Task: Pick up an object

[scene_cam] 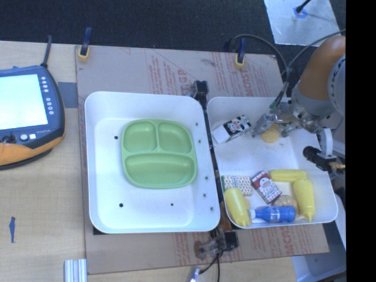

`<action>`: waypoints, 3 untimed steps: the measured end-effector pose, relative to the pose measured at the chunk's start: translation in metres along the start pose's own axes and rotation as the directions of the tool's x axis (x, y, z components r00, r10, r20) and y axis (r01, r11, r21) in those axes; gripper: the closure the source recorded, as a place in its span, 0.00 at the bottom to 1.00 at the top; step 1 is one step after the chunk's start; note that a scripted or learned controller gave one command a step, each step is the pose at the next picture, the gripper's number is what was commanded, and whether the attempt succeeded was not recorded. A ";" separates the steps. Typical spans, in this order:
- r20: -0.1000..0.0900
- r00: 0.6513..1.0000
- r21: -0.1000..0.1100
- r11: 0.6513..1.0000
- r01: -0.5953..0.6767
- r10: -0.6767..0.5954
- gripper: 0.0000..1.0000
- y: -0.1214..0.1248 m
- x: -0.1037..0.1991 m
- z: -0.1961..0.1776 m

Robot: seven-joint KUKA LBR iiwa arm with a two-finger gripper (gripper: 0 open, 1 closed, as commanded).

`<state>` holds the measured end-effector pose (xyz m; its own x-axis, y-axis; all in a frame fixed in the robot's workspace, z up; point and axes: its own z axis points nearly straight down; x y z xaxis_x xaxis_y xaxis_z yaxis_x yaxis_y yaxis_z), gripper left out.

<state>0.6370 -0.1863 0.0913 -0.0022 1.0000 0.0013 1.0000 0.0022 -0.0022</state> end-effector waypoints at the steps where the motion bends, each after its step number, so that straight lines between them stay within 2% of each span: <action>1: 0.000 1.000 -0.001 1.000 0.003 -0.003 1.00 0.001 -0.001 -0.011; 2: -0.001 1.000 -0.003 1.000 0.003 -0.003 1.00 0.020 0.098 -0.102; 3: 0.000 1.000 -0.001 1.000 0.002 -0.002 1.00 0.020 0.147 -0.113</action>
